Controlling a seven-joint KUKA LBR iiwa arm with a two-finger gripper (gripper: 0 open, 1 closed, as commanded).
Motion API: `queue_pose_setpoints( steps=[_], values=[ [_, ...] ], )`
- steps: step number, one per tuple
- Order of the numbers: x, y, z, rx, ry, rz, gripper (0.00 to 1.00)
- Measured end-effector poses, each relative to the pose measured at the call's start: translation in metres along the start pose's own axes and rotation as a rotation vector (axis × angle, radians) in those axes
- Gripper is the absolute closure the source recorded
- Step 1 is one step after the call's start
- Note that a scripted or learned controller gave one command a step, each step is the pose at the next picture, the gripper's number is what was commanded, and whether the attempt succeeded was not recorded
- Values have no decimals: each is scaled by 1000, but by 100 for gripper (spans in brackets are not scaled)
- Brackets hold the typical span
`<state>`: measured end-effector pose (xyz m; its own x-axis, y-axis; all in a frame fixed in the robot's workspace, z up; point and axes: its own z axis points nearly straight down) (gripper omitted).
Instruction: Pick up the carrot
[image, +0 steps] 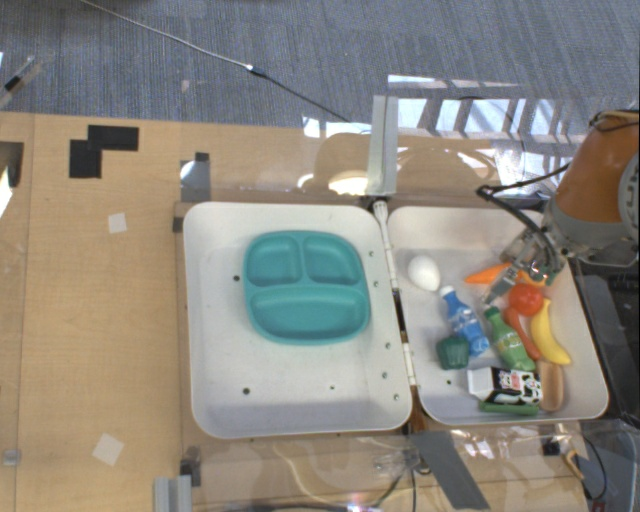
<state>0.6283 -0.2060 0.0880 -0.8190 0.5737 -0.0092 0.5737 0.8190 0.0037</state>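
The carrot is a small orange piece lying in the right bin, right of a white egg. My gripper hangs low over the bin at the carrot's right end, touching or just above it. The grey arm with its orange band comes in from the right edge. The carrot's right tip is hidden under the gripper.
Crowded close by are a red-orange round toy, a banana, a green bottle, a blue bottle, a dark green piece, a small carton and a hot dog. The left bin holds a teal divided plate.
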Motion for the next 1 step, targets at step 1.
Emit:
queue_pose_setpoints(
  steps=[1],
  values=[
    [-2, 3, -14, -3, -9, -8, 100]
  ],
)
